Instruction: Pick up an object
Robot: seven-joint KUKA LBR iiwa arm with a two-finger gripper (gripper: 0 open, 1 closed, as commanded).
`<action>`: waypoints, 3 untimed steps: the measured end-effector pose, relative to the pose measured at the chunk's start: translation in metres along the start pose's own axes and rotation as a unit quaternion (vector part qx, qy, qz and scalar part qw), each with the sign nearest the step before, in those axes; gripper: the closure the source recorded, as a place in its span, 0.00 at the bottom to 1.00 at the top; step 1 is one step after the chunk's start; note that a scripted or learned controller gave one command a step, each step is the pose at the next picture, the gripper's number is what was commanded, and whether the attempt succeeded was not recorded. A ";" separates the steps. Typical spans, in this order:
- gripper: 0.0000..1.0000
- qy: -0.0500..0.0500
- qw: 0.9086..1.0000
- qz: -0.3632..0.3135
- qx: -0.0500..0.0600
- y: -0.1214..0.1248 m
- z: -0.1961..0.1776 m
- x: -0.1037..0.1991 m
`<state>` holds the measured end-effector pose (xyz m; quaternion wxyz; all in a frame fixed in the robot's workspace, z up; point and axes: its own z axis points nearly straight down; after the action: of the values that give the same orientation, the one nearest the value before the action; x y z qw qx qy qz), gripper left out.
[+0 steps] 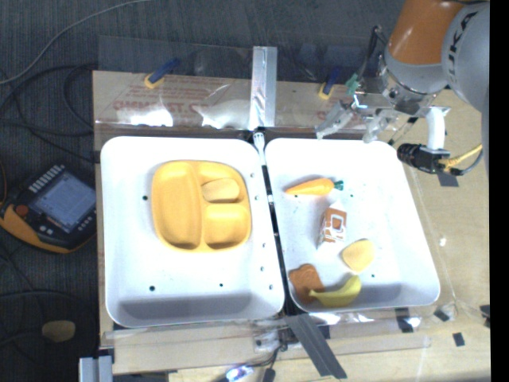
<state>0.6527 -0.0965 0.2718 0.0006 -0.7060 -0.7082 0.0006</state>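
One arm [433, 30] hovers above right bin's [413, 213] far rim.

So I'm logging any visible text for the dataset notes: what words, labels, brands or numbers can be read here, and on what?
"KU": grey letters on the arm, cut off at the frame's edge.
Small carton in the right bin: orange and white print, too blurred to read.
Handheld pendant on the floor at left: its screen is too small to read.
Plastic sheet behind the bins: faint reddish print, unreadable.
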 end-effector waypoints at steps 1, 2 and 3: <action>0.00 -0.002 0.998 -0.069 -0.001 0.015 -0.010 -0.069; 0.00 0.000 1.000 -0.016 0.000 0.016 -0.012 -0.038; 0.00 0.000 0.998 0.064 0.001 -0.049 0.131 -0.022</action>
<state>0.6031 -0.1182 0.1409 0.0012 -0.7500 -0.6615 0.0013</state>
